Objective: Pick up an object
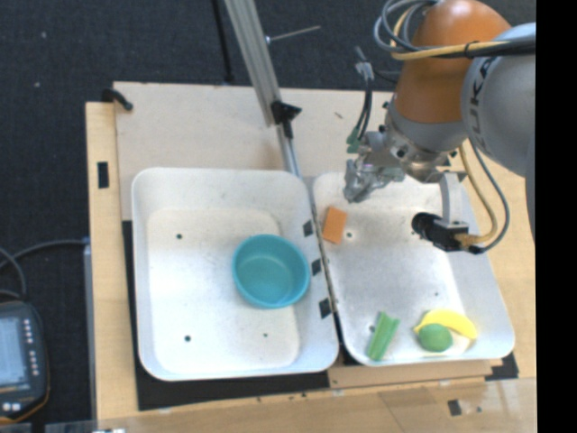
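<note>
My gripper hangs over the far left part of the right bin, its fingers pointing down with nothing seen between them. An orange block lies just below and left of the fingertips, near the bin's left wall. A green stick lies at the near edge of the right bin. Beside it sit a green ball and a yellow banana-shaped piece. A teal bowl stands in the left bin, toward its right side.
A metal pole slants from the top of the view down to the gap between the bins. A black cable fitting hangs off the arm over the right bin. A screen device sits at the far left, off the bench.
</note>
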You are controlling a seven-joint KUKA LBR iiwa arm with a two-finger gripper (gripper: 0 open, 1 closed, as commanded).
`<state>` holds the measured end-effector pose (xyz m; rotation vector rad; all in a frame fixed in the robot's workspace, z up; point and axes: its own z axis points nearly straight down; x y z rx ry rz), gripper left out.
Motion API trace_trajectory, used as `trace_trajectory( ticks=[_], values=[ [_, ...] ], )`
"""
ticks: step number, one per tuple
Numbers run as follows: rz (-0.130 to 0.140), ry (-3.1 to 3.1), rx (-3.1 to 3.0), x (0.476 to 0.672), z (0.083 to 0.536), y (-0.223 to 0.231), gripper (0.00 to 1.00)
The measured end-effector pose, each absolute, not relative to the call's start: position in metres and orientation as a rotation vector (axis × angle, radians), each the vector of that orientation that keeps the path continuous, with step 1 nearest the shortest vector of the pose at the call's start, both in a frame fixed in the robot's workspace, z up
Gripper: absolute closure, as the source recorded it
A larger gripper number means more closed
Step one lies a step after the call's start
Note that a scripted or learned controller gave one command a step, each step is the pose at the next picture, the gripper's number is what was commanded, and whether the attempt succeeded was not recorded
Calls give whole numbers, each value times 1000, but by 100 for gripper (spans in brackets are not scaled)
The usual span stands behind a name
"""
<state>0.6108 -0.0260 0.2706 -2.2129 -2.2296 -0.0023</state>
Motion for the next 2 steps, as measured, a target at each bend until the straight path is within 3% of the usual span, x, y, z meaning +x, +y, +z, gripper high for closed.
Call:
trace_trajectory(
  ticks=[2],
  values=[
    [-1,-2228,-2213,580,247,77,100]
  ],
)
